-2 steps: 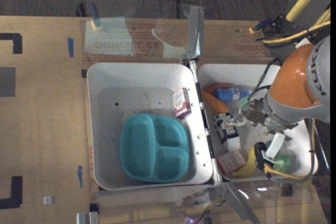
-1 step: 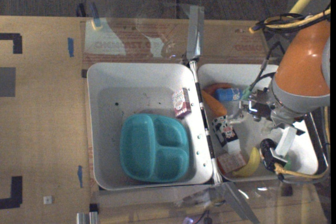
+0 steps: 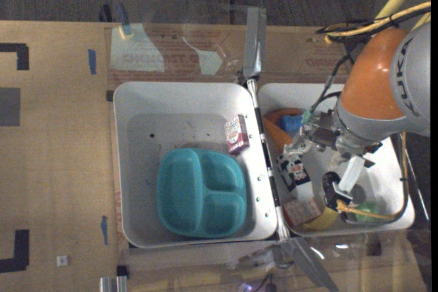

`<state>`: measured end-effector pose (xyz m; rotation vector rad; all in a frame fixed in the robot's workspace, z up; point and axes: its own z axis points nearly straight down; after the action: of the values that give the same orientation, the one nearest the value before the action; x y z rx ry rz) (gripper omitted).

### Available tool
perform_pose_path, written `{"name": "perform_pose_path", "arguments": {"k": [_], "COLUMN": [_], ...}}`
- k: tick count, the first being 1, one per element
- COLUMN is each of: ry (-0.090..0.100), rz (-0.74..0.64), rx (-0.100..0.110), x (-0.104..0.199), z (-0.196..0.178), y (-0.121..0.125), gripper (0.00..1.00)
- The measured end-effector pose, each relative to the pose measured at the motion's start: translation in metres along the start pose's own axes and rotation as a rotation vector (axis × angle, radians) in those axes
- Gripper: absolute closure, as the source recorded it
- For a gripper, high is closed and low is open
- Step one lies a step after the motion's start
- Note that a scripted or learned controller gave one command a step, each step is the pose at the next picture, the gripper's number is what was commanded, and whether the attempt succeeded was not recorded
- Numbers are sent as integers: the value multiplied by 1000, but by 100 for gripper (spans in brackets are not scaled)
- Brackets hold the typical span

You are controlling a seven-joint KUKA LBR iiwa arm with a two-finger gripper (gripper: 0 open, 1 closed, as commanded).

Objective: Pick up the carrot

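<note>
The carrot (image 3: 275,124) lies unlifted in the right bin (image 3: 383,178), the gripper (image 3: 299,150) near it, open or closed I cannot tell.

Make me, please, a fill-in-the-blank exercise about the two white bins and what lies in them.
1. The teal tray lies in the bin on the view's ____.
2. That tray has ____ compartments.
3. The small red and white box sits in the ____ bin as the tray.
4. The arm hangs over the other bin, on the view's ____.

Missing words: left; three; same; right.
</note>
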<state>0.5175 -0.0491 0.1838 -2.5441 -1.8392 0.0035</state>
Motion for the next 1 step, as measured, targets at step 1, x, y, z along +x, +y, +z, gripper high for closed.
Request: {"name": "perform_pose_path", "arguments": {"k": [1], "ry": [10], "rz": [-2], "rx": [-34], "x": [-49], "z": [73], "y": [4], "gripper": [0]}}
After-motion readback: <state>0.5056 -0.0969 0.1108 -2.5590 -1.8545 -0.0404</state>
